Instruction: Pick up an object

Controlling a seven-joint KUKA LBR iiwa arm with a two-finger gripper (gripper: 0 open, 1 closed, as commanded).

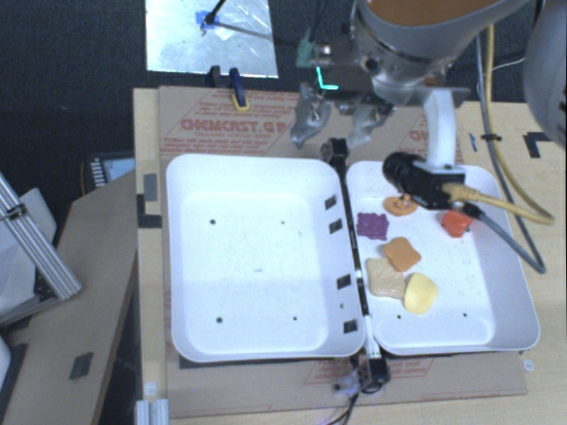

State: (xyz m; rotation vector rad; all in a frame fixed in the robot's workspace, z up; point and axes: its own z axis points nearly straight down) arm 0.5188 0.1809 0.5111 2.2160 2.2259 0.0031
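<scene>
1. Camera view, from above: the tool (330, 136) is seen hanging over the far edge of the two bins, just above the seam where they meet. Its two fingers are spread apart and nothing is caught between them.
2. Every candidate is found in the right bin (505, 326), mostly in its left half: a purple piece (372, 227), an orange piece (403, 254), a tan piece (384, 279), a yellow piece (421, 293), a red piece (456, 224) and a small ring-shaped piece (400, 205).
3. Nothing has been grasped yet. The task is judged to be at its very start, with a target to be chosen and a descent into the right bin to be made.
4. First risk: the orange, tan and yellow pieces lie touching or just beside one another. A finger could be landed on a neighbour, and the target shoved aside rather than pinched.
5. Second risk: the purple and tan pieces sit close to the bin's left wall. One finger could be blocked there by the wall or by the black clips (344, 282) along the seam.
6. Third risk: the pieces look low and flat. If the tool is closed too high, only air would be caught; if driven too low, the bin floor would be struck.
7. Fourth risk: if the tool is lowered straight from where it hangs, the rim would be met, or the left bin (248, 255) entered by mistake.
8. The red piece, lying apart from the others, is judged the cleanest pick.
</scene>
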